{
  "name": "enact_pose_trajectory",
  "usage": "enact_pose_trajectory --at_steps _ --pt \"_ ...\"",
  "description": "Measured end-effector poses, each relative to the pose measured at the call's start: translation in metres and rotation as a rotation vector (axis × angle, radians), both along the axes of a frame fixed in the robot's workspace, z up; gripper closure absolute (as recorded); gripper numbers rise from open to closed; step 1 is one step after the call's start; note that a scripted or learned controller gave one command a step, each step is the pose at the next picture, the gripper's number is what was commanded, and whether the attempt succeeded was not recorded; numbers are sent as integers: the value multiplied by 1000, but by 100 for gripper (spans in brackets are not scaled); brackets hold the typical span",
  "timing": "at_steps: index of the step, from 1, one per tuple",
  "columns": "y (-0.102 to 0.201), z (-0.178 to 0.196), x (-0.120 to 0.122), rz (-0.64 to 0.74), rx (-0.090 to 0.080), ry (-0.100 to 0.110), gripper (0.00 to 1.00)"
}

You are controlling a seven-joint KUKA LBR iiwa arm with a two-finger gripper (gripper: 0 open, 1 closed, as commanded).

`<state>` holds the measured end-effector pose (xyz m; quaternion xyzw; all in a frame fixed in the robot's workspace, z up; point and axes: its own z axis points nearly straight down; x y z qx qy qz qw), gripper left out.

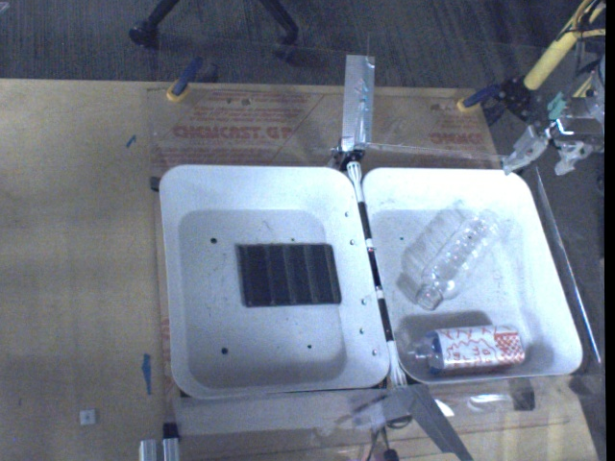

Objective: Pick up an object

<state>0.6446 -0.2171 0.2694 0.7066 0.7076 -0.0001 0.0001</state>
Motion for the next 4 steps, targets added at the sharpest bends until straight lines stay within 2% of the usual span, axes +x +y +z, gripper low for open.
enact_pose_trajectory --at_steps 1,2,3,4 --pt "35 -35 -81 -44 -1 -1 0" --pt "96 -110 -105 -260 2 4 0" --pt "158 -50 -117 -233 0 0 0" --pt "122 -174 -113 -90 0 -4 0"
